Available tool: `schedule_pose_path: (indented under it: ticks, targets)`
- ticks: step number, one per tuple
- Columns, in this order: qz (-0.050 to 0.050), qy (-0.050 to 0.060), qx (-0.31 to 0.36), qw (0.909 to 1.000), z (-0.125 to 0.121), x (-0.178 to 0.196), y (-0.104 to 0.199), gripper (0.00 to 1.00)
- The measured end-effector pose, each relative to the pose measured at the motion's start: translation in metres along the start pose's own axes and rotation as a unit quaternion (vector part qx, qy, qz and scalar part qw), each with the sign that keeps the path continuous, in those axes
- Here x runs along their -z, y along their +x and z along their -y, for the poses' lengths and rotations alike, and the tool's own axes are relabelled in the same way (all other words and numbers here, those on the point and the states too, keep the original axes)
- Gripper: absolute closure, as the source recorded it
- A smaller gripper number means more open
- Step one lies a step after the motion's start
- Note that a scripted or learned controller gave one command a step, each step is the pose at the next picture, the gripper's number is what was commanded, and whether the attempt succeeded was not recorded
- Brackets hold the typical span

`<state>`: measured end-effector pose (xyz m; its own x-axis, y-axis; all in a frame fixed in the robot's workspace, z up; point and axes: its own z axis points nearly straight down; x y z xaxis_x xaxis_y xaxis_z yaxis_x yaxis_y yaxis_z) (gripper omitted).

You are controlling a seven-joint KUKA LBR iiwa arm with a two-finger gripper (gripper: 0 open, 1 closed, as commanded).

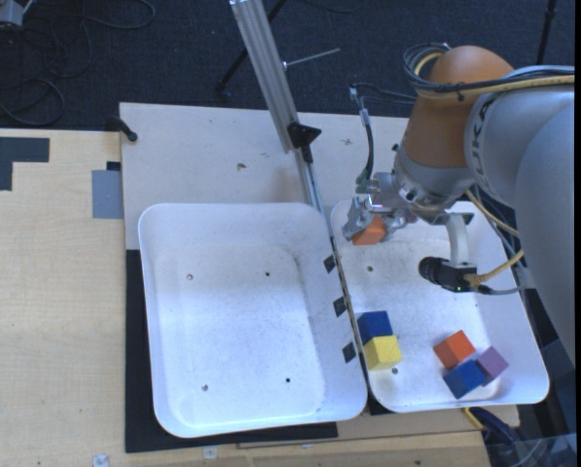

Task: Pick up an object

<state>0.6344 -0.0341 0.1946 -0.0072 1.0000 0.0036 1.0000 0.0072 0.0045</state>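
Nearest corner of the right bin: the right bin (524, 389) holds a cluster close to its near rim, an orange block (453, 346), a purple block (492, 363) and a blue block (462, 379), all pressed close together, the blue one touching both neighbours as far as I can tell.
By the divider: a second blue block (374, 325) sits just behind a yellow block (382, 351), the two touching, hard up against the wall shared with the left bin (163, 232).
Left bin contents: only small dark specks on its white floor.
Far end of the right bin: the gripper (368, 224) hangs over the back corner with a small orange cube (370, 232) between its fingers, so the jaws look closed on it.
Where the picked thing is: at the gripper's tip, near the far rim and the divider; whether it has cleared the floor I can't judge from this angle.
Doing the step well: I'd reckon a straight vertical lift is best, keeping the squeeze steady, since the cube sits low in the fingers and could slip out.
Watch for: the slanted metal rail (271, 76) and the bin wall stand close by, so sideways travel should wait until the cube is well above the rim.
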Motion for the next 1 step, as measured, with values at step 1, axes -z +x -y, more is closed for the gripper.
schedule_pose_path:
  ticks: [1]
  targets:
    - [0.0,0.003,-0.001,1.0,-0.0291,-0.0052,0.061,1.0]
